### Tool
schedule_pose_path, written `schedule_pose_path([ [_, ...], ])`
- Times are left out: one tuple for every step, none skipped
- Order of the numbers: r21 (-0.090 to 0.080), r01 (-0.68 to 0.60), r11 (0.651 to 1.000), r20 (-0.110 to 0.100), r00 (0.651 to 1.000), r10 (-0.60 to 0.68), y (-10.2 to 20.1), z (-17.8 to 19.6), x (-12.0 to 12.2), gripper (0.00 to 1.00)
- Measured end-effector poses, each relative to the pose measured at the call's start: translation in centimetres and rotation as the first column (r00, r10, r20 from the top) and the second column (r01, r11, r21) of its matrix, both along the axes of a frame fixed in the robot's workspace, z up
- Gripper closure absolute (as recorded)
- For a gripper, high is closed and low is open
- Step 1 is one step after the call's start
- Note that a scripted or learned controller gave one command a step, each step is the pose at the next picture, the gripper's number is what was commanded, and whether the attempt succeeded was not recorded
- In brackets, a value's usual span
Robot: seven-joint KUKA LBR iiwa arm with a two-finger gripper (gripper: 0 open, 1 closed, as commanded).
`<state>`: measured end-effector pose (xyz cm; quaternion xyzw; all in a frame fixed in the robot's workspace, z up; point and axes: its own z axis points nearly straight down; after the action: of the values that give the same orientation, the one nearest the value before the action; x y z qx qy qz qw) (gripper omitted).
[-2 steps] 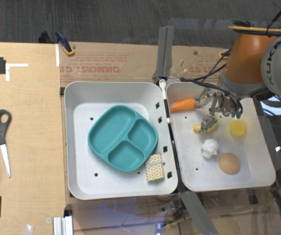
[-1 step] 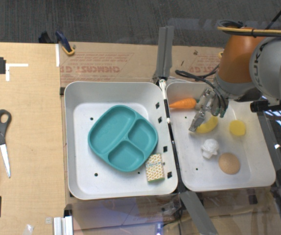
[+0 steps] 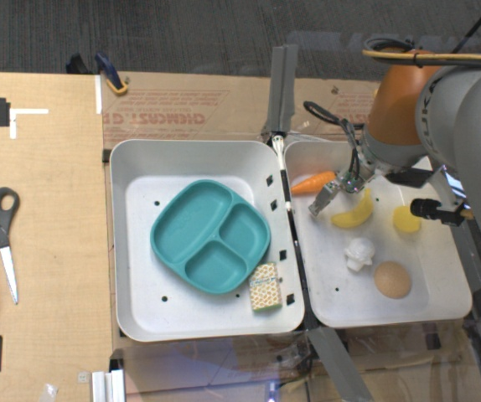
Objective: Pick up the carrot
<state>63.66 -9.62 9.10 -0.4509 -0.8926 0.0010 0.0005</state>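
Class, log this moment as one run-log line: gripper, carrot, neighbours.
gripper: in right bin, beside carrot | carrot: by left wall, not lifted | neighbours: banana, egg

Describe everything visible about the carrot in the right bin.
The carrot is orange and smooth, looking like a plastic toy, tapered, lying nearly flat with a slight tilt in the right bin, at its upper left by the divider wall. The gripper sits at its right end, hiding part of it; whether it touches the carrot cannot be told. A banana lies just below.

The grey arm [image 3: 467, 115] bears an orange band [image 3: 400, 99], black cables and a slim metal tool [image 3: 334, 193].
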Motion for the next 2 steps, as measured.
schedule_pose_path([
  [0.004,0.071,0.997,-0.023,0.997,-0.071,-0.1,-0.3,1.4,0.0],
  [-0.003,0.068,0.998,-0.007,0.998,-0.068,-0.3,0.7,1.7,1.0],
])
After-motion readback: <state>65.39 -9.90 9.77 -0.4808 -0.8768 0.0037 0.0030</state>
